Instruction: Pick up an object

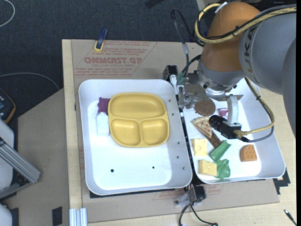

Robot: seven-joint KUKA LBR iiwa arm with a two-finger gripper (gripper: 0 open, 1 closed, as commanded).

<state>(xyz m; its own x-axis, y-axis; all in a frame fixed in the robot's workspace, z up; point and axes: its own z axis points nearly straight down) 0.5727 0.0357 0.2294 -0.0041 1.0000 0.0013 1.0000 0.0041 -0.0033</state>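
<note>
the gripper hangs low in the right bin above a brown round cookie; its grip state is unclear.

The arm ran off the top and right edges and covered the upper part of the right bin. The gripper sat under the wrist, its fingers too obscured to read. The yellow divided plate hid most of a purple item and overlapped a white bottle.
</note>
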